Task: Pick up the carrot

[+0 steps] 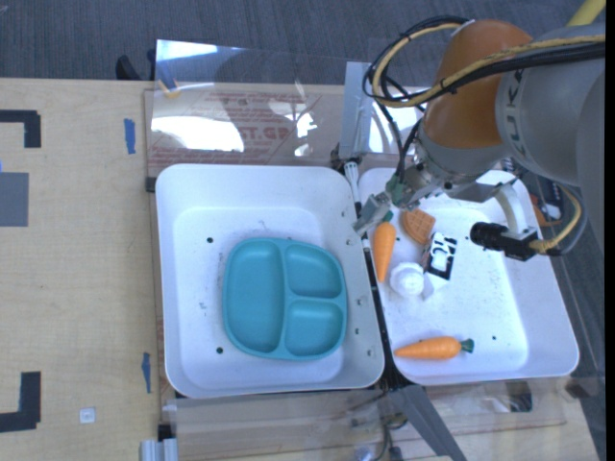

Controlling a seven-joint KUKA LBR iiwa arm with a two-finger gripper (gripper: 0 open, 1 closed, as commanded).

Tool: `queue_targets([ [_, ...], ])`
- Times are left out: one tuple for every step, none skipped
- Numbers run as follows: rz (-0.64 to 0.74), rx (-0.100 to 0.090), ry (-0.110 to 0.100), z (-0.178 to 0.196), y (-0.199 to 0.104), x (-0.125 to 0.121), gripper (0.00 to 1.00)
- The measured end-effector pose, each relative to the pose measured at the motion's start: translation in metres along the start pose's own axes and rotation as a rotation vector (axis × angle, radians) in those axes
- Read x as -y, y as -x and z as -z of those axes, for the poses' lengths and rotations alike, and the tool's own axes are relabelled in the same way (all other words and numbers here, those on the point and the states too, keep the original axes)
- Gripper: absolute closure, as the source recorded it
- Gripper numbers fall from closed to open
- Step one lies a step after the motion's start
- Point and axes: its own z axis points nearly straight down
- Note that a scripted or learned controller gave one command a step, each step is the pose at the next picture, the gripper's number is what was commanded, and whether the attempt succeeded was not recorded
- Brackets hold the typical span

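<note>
The arm (557, 94) is finished in grey, with a rounded orange band (476, 84) above the wrist. Black and yellow cables (413, 60) are looped beside the band. A black fitting (500, 238) is mounted below the wrist.

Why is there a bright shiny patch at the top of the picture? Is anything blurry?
Camera view: light glares off the clear plastic sheet behind the left bin, washing out its print; both carrots and the teal plate look sharp, with only soft shadows; the gripper is slightly blurred.
</note>
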Motion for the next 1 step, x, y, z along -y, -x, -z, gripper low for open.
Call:
queue_targets([
  [0.028, -0.001, -0.003, 0.0007, 0.0015, 0.0287, 0.0],
])
